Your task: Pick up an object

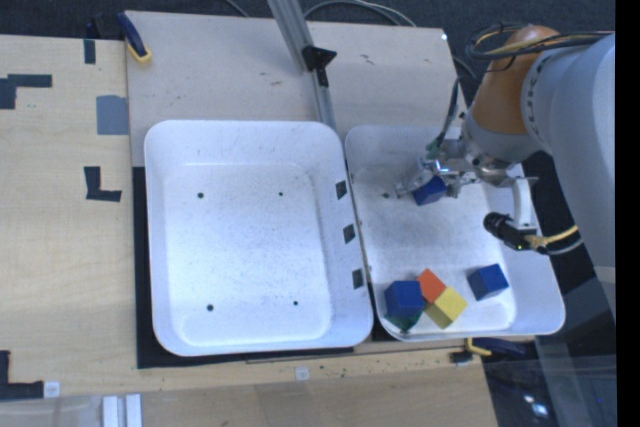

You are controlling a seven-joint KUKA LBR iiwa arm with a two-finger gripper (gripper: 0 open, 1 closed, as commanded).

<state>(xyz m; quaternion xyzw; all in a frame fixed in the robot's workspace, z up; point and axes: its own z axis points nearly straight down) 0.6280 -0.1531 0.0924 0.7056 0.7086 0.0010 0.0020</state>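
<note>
My gripper (428, 185) hangs over the upper middle of the right bin (385, 143), reaching in from the right. A small blue block (431, 192) sits between its fingers, and the gripper is shut on it. Loose blocks lie near the right bin's front edge: a larger blue block (404, 296), an orange block (432, 284), a yellow block (447, 307) and another blue block (488, 281). A green piece (403, 322) peeks out under the larger blue block.
The left bin (240, 130) stands beside the right one, sharing a wall with black clips (348, 233). A slanted metal pole (285, 0) rises behind the bins. Cables run along the arm's wrist (520, 230) over the right bin's far side.
</note>
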